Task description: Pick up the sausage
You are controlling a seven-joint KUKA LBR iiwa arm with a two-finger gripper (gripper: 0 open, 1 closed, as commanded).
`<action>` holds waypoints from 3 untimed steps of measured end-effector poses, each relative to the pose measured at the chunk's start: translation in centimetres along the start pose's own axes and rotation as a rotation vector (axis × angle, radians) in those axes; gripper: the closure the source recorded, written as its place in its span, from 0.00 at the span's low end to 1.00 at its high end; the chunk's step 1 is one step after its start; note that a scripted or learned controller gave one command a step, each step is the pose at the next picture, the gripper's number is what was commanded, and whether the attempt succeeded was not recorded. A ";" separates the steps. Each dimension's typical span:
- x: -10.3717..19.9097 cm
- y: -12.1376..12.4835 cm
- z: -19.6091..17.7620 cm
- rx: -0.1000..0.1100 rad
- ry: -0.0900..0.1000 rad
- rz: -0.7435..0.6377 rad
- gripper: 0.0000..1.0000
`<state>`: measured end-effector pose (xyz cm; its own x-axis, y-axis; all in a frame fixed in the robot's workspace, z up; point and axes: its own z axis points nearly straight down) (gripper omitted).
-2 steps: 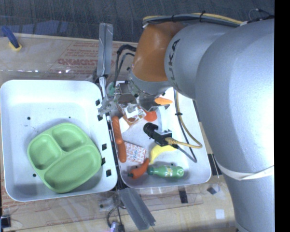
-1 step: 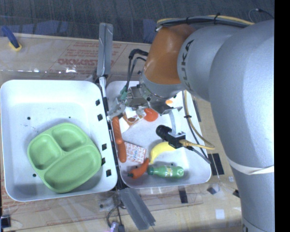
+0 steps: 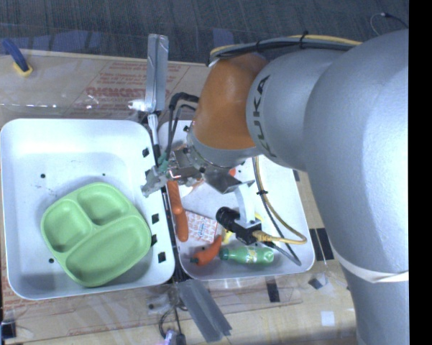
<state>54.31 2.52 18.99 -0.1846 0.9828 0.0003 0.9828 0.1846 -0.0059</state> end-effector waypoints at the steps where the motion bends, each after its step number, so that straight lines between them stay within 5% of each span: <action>1: -4.9 -2.9 0.0 0.001 0.001 0.038 0.00; 2: 3.1 -1.3 6.0 -0.009 -0.015 0.110 0.00; 3: 1.3 -1.5 5.0 -0.008 -0.038 0.130 1.00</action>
<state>52.60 3.55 13.99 -0.0560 0.9977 -0.0376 0.9984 0.0562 0.0042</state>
